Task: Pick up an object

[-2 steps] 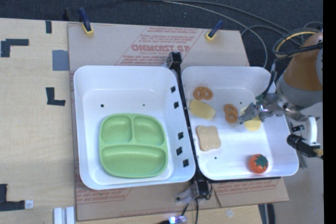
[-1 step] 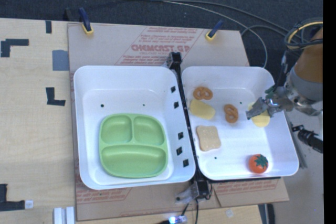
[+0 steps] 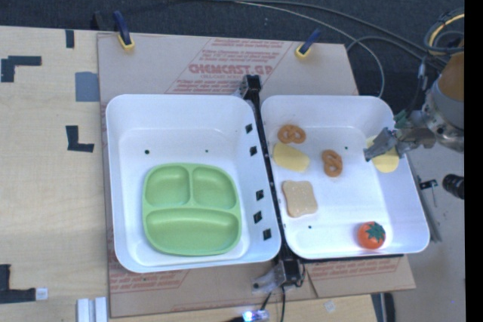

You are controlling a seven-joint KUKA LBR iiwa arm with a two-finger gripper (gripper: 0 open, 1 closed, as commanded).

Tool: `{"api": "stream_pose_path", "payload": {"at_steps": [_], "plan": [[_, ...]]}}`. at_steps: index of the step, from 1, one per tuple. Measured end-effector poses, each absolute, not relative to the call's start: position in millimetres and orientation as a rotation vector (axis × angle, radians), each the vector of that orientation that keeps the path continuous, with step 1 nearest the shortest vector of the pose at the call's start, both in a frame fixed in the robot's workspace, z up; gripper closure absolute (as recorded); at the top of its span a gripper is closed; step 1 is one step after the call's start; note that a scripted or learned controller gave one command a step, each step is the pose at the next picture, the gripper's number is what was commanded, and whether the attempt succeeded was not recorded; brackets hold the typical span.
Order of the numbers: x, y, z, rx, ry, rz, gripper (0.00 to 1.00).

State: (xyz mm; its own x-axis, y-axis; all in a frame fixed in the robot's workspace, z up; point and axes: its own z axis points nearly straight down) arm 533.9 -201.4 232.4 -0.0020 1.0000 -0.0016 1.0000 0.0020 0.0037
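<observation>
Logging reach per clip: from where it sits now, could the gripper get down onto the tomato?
Probably yes. The tomato lies alone in the right bin's near corner, apart from the other food, and the gripper is over the same bin's right rim.

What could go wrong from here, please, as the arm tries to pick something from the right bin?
The pincer sits at the right bin's far right wall, beside a yellow piece tucked against it; a descent there could strike the rim. The two pretzels are small and lie flat, so they could slip. The tomato looks round and may roll.
</observation>
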Motion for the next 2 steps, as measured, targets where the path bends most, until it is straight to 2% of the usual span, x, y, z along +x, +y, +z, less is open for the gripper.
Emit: {"api": "stream_pose_path", "payload": {"at_steps": [2], "plan": [[562.2, -110.0, 221.4, 2.217, 2.229, -0.002, 1.0]]}}
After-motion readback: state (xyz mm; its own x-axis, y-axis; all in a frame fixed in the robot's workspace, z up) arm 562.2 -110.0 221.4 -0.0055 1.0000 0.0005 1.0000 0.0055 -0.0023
